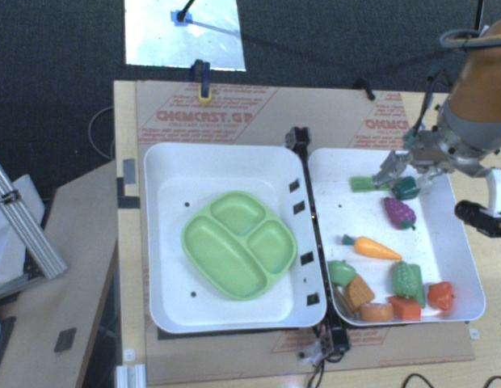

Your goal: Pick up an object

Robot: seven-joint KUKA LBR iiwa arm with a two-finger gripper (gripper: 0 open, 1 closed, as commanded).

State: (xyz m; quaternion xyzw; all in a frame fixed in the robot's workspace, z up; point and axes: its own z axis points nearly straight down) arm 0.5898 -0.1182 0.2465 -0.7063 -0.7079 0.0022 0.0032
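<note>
The object nearest the gripper (402, 173) is a dark green toy (406, 188) lying in the far part of the right bin (469, 285), directly beneath the fingers and partly covered by them. Just left of it lies a flat light green piece (362, 184), and just on the near side sits a purple bunch of grapes (400, 212). Nearer still, a carrot (375, 249) lies across the middle of the bin, and a crowd of toys fills the near edge: a green leafy piece (341, 273), an orange block (359, 290), a green pepper (407, 280) and a red tomato (440, 295). The left bin (166, 176) carries a green divided plate (238, 245).

To do this step well, the arm should probably settle on the dark green toy alone, centring the fingers on it so that neither the light green piece nor the grapes is caught or pushed aside. A straight descent looks best, closing only once the fingers straddle the toy, then a vertical lift to check that it comes along.

The jaws appear spread, one finger slanting toward the light green piece and the other over the dark green toy. Whether they touch the toy cannot be told from this angle, and nothing is clearly held between them.
</note>
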